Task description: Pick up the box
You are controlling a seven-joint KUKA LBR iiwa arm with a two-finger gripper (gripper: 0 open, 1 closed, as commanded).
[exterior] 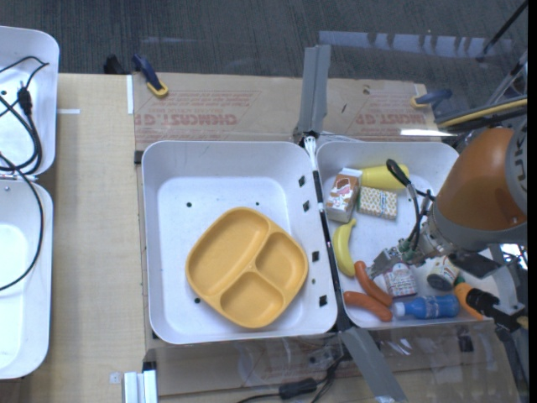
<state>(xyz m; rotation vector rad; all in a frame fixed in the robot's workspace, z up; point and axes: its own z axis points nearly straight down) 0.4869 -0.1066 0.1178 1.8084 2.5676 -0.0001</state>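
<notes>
Dark grey carpet floor [252, 15] behind a pale wooden bench [92, 225].

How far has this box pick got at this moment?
Done: the arm has reached into the right bin, and its gripper sits low among the clutter near the sausages. In hand: nothing I can confirm; the fingers are too cluttered to read. Left: the box lies by the bin's left wall above the banana, apart from the gripper, so grasp and lift remain.

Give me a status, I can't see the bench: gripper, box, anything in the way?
Gripper low in right bin, nothing visibly held. Small white and red carton box untouched at bin's left wall. Yellow banana lies between gripper and box.
</notes>
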